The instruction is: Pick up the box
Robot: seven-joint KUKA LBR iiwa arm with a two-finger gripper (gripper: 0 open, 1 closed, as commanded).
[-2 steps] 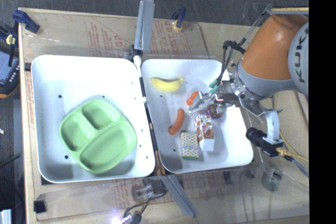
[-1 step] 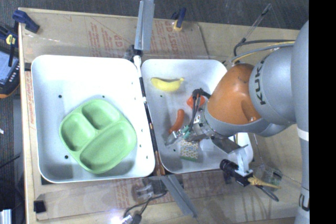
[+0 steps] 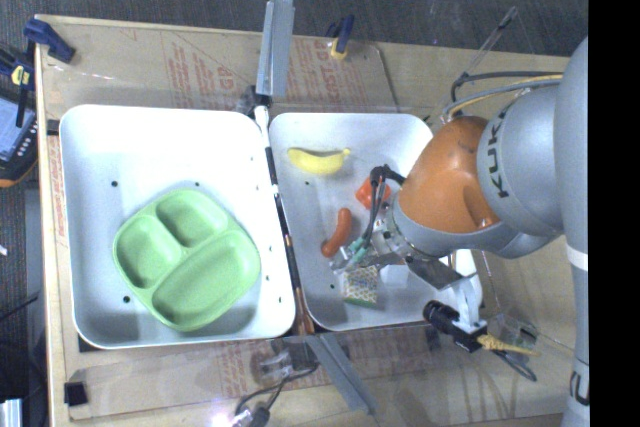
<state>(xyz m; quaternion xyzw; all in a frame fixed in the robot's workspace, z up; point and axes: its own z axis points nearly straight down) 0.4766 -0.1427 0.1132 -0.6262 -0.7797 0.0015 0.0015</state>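
The box (image 3: 362, 286) is a small flat carton with a speckled, patterned face, lying tilted near the front wall of the right bin (image 3: 412, 127); its print is too fine to read. The claw (image 3: 356, 257) sits just above it, at or touching its upper edge, a tangle of dark metal parts and cable; whether it is open, closed or gripping anything cannot be made out. Beside the claw lies a smooth red-orange sausage shape (image 3: 337, 232), and a small red item (image 3: 364, 194) shows partly behind the wrist. A yellow banana (image 3: 319, 159), glossy and curved, rests near the bin's back wall.

The arm (image 3: 500, 185) covers the bin's right part: a rounded orange band, then grey casing with the letters "KU" before the frame cuts it off.

The left bin (image 3: 90, 135), shallow white plastic with rounded corners, holds a green three-compartment plate (image 3: 187, 260). Both bins rest on a pale wooden table (image 3: 150, 55) with faint red printing, illegible here.
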